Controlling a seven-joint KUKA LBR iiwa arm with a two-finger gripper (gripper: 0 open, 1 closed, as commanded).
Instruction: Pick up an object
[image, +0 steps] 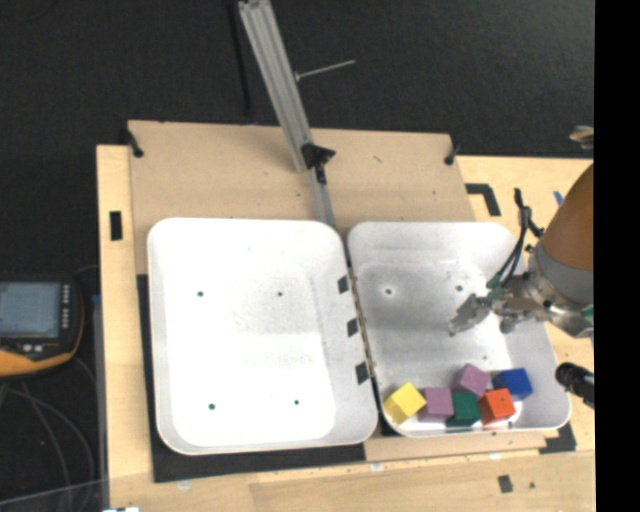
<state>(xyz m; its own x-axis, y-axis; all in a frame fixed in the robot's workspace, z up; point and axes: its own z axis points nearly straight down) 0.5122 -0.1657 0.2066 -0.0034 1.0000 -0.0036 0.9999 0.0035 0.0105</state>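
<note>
Small coloured cubes, gathered in a row along the near wall of the right bin (372, 262), below the hand (487, 312) in the camera view and a little apart from it; yellow cube (406, 400) farthest toward the left of the hand, then two purple cubes (438, 402) and (473, 379), a green cube (465, 407), an orange cube (497, 405) and a blue cube (514, 381) almost straight below the hand.

Probably light and stiff, maybe foam or wood, not fragile; flat faces, so likely good to pinch on two opposite sides, with little risk of slipping if taken squarely; most of them touching or very close to each other, so little room for fingers between; yellow cube at the end of the row looking the most free, a reasonable first choice; blue cube also with an open side toward the hand.

Hand hovering above the bare bin floor, nothing seen between the fingers; how far open, cannot tell from this angle.
</note>
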